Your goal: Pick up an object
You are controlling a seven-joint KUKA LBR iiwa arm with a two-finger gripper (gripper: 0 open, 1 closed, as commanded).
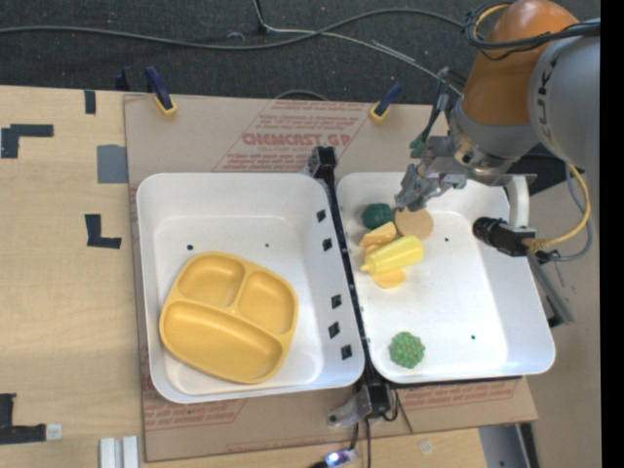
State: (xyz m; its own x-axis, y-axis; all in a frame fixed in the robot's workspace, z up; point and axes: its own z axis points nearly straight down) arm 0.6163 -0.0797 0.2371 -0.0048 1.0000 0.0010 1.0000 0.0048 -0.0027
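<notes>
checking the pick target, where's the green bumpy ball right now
The green bumpy ball lies in the right bin, near its front edge, apart from the yellow corn cluster farther back.

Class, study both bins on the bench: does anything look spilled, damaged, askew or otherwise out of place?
Nothing stands out. The yellow divided plate lies flat in the left bin. In the right bin, the toy foods cluster near the gripper, and the green ball sits apart. Nothing has spilled outside the bins.
</notes>
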